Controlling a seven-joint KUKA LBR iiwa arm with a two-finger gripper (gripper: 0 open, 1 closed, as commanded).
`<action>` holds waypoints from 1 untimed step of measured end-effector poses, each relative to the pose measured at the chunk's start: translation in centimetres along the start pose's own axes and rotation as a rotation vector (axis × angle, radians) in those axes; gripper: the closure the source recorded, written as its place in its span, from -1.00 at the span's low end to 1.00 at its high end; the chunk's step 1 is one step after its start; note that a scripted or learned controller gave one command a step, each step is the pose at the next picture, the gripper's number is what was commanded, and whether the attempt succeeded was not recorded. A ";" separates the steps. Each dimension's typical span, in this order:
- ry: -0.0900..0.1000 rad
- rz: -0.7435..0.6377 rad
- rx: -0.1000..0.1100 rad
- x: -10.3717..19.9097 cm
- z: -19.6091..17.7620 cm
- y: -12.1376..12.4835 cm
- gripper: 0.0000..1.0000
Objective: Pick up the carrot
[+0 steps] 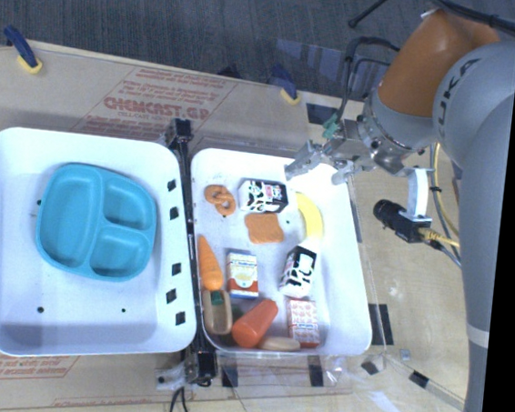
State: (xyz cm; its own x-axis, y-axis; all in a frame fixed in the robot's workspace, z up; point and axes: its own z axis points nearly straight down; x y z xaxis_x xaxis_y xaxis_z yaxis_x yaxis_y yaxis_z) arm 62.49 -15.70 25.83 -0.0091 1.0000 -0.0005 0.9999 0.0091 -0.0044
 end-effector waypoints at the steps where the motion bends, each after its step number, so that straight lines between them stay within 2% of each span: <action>1: 0.003 0.016 0.012 1.5 14.6 -4.3 -1.00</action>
State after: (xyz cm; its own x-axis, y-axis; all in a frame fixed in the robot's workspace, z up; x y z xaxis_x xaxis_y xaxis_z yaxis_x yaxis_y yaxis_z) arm 58.15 -14.24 11.22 0.0070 1.0000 0.0021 0.9998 -0.0069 -0.0167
